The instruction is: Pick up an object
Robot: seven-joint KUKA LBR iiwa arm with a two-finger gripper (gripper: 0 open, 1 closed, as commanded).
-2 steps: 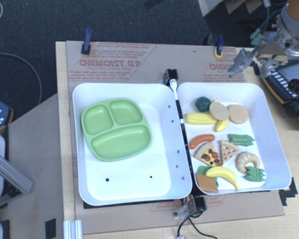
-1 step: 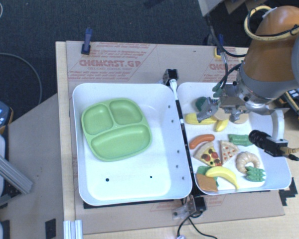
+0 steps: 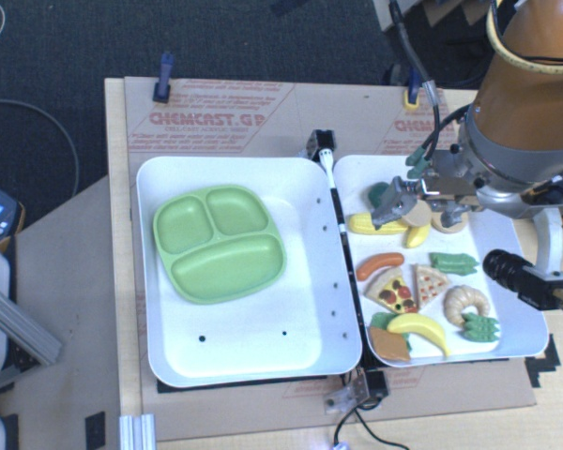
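Pincer [image 3: 391, 209], grip state unclear, hangs low over the right bin's [image 3: 535, 331] upper part beside a yellow toy [image 3: 375, 223].

A green divided plate [image 3: 220, 244] lies in the left white bin [image 3: 169, 345], toward its far left part, with three compartments. The two bins sit side by side on a brown board [image 3: 216, 120] printed with red lettering, which covers the worktop [image 3: 75, 279]. A blue clamp [image 3: 163, 76] grips the board's far edge at the left, another [image 3: 414, 92] farther right. Black clips [image 3: 321, 142] sit where the bins meet at the far side. A thin cable [image 3: 47, 129] curves over the dark floor [image 3: 75, 26].
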